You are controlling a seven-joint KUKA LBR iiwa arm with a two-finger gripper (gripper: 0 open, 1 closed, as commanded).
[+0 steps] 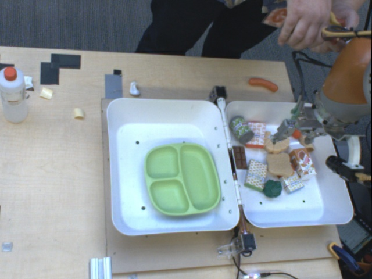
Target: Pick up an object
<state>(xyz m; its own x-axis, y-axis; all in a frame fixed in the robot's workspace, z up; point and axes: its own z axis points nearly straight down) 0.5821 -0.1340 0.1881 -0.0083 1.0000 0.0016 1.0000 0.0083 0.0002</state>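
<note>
The right bin (331,211) holds a heap of small items: a green can (240,128), a tan bread slice (279,165), a dark green round piece (272,188), a brown bar (239,156) and several printed packets (256,174). My gripper (286,131) hangs low over the middle of this heap, just above a tan piece (277,146), and reaches in from the right under the arm's orange band (349,77). Whether anything is held is hidden.
The left bin (125,156) carries a green three-part plate (182,179). A person's hand (305,13) hovers at the top right above the arm. An orange sausage (263,84) lies on the bench behind the right bin. A bottle (13,95) stands far left.
</note>
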